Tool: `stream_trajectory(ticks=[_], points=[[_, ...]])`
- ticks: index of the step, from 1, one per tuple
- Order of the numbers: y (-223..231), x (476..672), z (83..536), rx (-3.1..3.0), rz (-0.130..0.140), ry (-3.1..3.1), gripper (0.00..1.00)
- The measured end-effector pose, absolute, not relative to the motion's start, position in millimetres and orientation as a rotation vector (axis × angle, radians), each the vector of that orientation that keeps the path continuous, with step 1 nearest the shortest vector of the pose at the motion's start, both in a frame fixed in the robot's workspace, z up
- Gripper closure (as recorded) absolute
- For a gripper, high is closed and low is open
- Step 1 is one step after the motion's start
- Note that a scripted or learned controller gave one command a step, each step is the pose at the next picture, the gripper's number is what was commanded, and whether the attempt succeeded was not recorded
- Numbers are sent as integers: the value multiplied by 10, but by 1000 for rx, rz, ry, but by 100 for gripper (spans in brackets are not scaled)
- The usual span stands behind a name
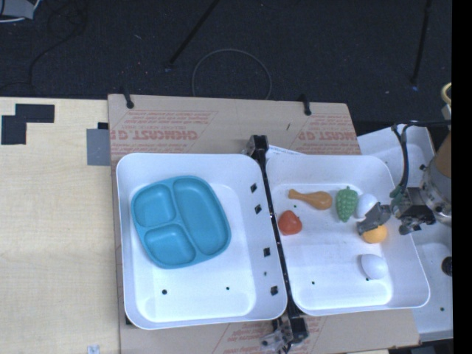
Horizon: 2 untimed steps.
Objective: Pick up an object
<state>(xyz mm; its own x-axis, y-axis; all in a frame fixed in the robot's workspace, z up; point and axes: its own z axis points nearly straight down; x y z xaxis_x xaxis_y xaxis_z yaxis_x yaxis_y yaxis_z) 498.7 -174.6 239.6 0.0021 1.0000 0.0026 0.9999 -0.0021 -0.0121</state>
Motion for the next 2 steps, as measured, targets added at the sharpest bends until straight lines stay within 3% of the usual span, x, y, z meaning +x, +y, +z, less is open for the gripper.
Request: stream_trajectory(ticks=[1,2], points=[[-1748,5007,2446,-2220,2,-2219,0],[-1787,4995,1812,-2216,7,-2215,0]])
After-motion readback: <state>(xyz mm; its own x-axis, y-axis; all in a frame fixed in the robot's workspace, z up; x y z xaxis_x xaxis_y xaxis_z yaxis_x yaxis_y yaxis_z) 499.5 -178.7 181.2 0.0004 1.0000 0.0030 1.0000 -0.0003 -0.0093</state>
